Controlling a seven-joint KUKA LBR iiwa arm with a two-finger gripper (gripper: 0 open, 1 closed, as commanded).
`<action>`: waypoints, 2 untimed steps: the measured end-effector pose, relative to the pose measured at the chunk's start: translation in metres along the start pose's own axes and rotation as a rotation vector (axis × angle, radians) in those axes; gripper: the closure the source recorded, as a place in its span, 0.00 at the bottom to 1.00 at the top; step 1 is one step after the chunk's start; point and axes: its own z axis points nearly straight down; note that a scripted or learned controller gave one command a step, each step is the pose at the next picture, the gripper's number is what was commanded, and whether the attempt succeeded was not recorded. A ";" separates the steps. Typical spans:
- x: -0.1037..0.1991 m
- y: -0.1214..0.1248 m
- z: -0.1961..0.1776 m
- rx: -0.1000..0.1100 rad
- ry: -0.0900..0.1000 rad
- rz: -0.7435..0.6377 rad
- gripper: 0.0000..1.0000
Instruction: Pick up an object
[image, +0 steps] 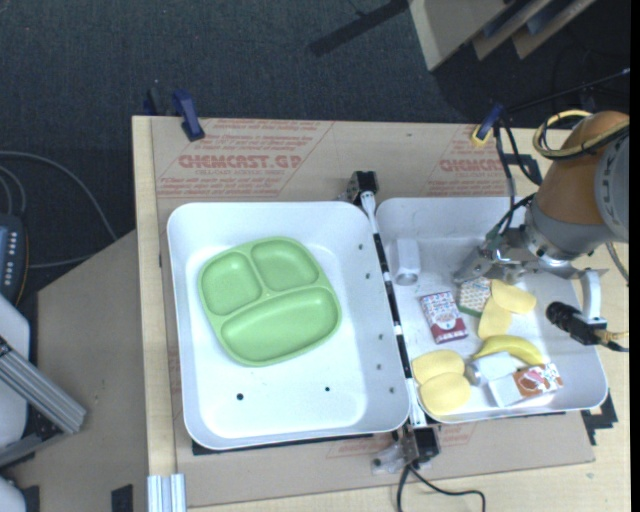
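You have two white bins: the left bin (190, 300) holds one green tray (268, 300); the right bin (430, 215) holds one banana (512, 348) near the gripper (490, 262), whose jaws' state you cannot tell.

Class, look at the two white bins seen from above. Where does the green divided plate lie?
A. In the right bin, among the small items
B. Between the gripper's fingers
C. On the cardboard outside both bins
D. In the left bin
D: the green divided plate lies flat on the floor of the left bin, while the banana and the other small items sit in the right bin.
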 end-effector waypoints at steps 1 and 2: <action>0.010 -0.052 0.000 -0.001 0.000 0.001 0.00; 0.058 0.011 0.000 -0.002 0.000 -0.001 0.00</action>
